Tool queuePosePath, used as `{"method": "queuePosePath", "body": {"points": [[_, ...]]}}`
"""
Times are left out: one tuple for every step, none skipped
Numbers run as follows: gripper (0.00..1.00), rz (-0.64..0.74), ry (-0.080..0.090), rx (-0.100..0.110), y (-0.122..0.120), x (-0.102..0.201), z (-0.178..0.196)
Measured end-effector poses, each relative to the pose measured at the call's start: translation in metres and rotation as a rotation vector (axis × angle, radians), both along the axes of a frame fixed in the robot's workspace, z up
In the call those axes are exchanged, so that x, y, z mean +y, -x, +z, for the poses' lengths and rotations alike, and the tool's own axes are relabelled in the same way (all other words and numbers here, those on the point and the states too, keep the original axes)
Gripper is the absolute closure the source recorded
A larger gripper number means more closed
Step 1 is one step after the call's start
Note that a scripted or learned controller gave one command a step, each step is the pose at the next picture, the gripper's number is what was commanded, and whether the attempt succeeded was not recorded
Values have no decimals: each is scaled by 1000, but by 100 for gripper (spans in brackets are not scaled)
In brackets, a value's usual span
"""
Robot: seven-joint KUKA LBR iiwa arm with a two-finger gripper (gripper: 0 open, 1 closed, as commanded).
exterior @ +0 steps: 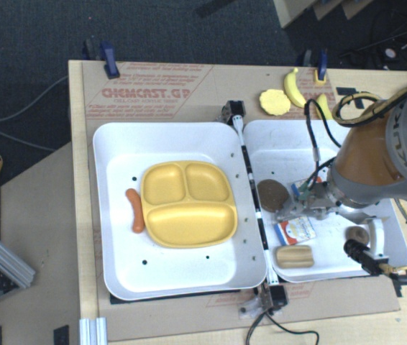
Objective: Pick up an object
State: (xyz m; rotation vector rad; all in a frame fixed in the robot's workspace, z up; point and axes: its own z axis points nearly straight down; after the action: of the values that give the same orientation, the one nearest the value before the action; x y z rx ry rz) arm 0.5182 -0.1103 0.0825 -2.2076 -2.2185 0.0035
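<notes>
The gripper [295, 205] hangs low in the right bin [282, 139], w/ the brown disc [270, 193] just beside it at approx. 10 o'clock and the tan block [294, 256] at 6 o'clock, long axis left-right; jaws' state I cannot tell.

Left shallow white bin [110, 192] has the yellow divided plastic plate [188, 203] in it, orange toy sausage [136, 210] just left of that. Right shallow white bin [275, 139] holds a brown round disc [270, 192] and tan bread-like block [294, 256]. Yellow toy banana [293, 88] sits on the worktop [153, 95] behind.
</notes>
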Motion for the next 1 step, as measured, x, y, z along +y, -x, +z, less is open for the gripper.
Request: {"method": "queuePosePath", "body": {"points": [[0, -5, 12, -17, -79, -59, 3]]}}
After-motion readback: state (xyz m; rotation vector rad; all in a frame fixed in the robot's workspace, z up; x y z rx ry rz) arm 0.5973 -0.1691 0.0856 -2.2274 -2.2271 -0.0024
